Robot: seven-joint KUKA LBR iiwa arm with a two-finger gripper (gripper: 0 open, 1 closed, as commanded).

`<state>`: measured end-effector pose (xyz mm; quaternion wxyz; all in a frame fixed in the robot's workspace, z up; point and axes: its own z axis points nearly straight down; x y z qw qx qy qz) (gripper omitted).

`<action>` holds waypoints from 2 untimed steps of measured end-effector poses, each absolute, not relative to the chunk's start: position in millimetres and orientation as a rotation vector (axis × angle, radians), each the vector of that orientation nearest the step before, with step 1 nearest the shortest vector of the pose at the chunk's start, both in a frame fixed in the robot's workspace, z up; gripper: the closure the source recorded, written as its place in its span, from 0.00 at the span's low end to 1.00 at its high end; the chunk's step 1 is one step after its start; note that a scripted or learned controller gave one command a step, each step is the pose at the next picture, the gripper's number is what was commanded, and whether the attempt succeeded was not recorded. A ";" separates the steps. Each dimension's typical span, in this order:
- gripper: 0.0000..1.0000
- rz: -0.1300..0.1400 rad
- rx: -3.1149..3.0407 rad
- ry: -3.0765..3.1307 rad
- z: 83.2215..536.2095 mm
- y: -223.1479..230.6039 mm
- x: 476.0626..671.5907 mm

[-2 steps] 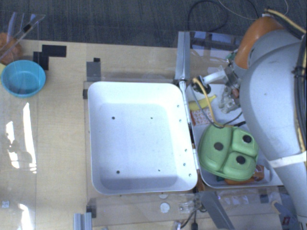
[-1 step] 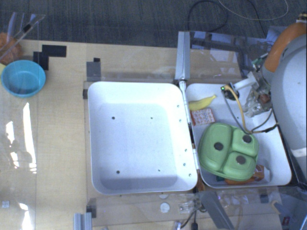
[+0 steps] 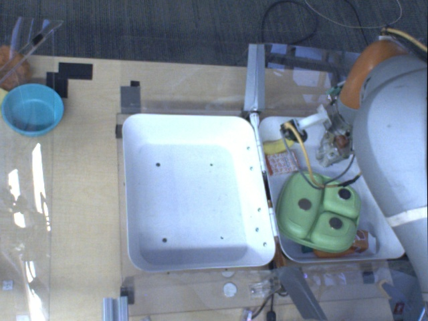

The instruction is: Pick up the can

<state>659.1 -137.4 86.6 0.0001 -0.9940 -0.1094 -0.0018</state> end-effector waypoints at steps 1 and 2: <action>1.00 -0.007 -3.096 -0.534 87.1 -110.7 653.7; 1.00 -0.008 -3.089 -0.577 87.3 -90.7 653.8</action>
